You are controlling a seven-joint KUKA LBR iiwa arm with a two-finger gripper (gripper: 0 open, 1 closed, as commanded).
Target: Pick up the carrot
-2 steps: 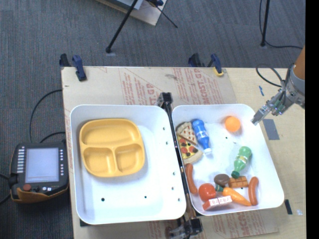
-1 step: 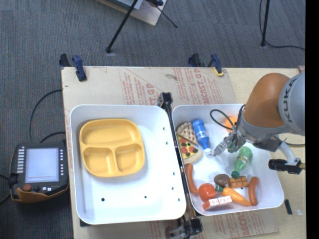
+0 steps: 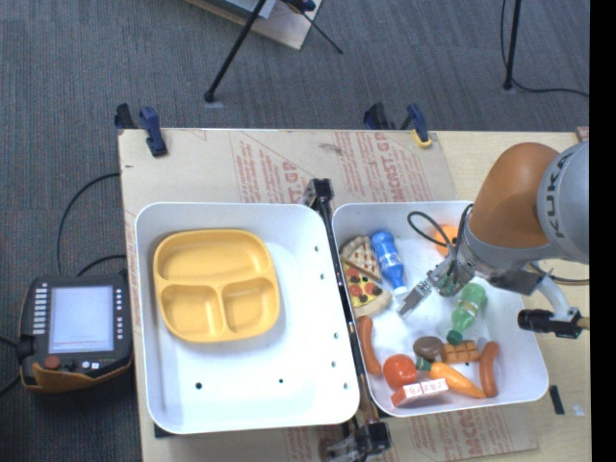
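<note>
Carrot point(image 3: 456, 379) lying lower right, ungrasped | tool point(image 3: 416, 299) above it mid-frame, I read it open, empty | pick pending

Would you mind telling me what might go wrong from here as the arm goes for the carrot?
1. The carrot lies packed among a tomato, a sausage and a small packet, so a neighbour may get pinched instead.
2. The gripper sits well short of it, beside the green bottle, which the arm may knock.
</note>
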